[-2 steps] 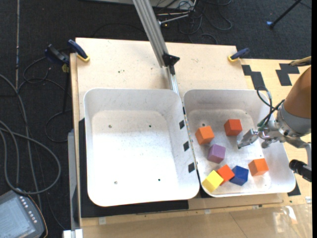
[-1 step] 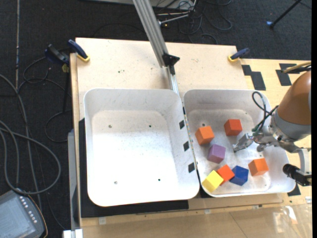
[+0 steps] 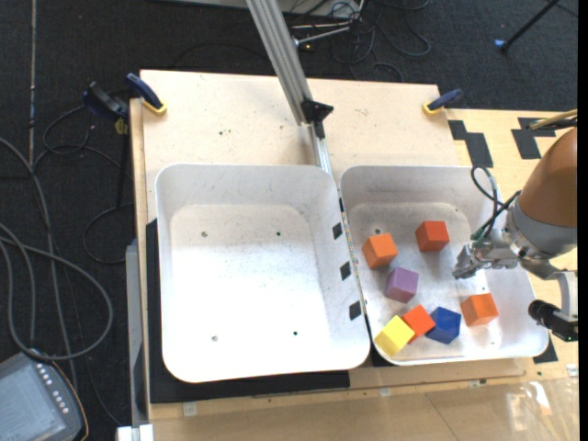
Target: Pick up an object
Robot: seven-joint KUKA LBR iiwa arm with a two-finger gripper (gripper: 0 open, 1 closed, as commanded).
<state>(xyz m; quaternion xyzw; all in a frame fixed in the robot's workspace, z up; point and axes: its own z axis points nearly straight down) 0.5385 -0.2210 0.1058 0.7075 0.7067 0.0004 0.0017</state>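
On your pale wooden desk (image 3: 230, 108) two shallow white plastic bins sit side by side, the left bin (image 3: 175, 274) touching the right bin (image 3: 404, 177). In the right bin you have the red foam cube (image 3: 432, 235) at the back and the orange foam cube (image 3: 379, 249) to its left. The purple foam cube (image 3: 401, 284) lies in front of that. Along the front the yellow foam cube (image 3: 395, 335), small orange cube (image 3: 420, 319) and blue foam cube (image 3: 445, 325) huddle together.

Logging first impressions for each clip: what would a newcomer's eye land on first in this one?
Probably the cluster of bright cubes in the right bin: an orange cube, a red cube, a purple cube, a yellow cube and a blue cube. Next, the arm coming in from the right, its pincer low among them. The left bin beside it is plain white.
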